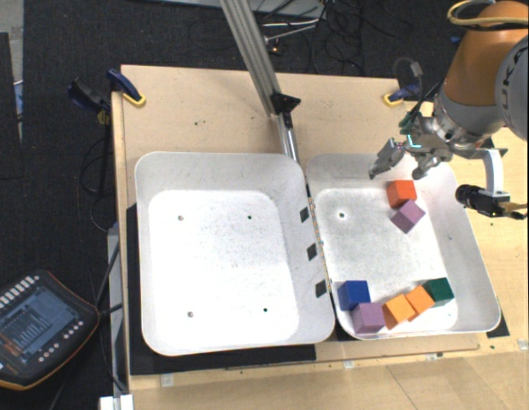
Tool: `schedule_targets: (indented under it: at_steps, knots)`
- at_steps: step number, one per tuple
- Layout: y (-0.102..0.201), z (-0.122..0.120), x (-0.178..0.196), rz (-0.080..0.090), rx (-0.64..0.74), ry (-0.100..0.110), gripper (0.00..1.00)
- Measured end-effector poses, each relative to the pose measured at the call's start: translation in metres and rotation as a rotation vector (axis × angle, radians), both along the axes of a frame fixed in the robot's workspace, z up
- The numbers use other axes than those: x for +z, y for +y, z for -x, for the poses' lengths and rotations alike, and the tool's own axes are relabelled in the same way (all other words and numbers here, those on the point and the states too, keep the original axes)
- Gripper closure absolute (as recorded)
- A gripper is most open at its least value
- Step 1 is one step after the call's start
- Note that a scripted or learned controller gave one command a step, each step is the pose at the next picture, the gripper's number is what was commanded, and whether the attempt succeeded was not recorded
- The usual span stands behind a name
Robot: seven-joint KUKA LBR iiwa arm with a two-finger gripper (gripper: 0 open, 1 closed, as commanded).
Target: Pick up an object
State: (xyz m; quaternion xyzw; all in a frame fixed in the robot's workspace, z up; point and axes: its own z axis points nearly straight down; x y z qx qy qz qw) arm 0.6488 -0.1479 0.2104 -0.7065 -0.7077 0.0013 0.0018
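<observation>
My gripper (402, 165) hangs over the far part of the right bin (469, 254), its two fingers spread open with nothing between them. Just below it lies an orange cube (401, 192), and a purple cube (408, 218) touches that one on its near side. Along the bin's near edge sits a row of cubes: blue (354, 294), purple (368, 317), orange (401, 307), a second orange (420, 300) and green (438, 291).
The left bin (214, 250) lies beside the right one. A slanted metal pole (257, 49) comes down to the bins' far junction. Blue-and-yellow clamps (127, 88) grip the bench's far corners. A teach pendant (33, 325) lies at the lower left.
</observation>
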Motion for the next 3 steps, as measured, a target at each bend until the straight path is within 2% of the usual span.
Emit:
schedule_targets:
  at_steps: [1,2,3]
  knots:
    - [0.0,0.0,0.002,0.001,0.001,-0.003,0.0]
    - [-0.007,0.007,-0.053,0.001,-0.003,0.001,0.0]
    - [-0.009,0.009,-0.091,0.004,0.0,-0.015,0.0]
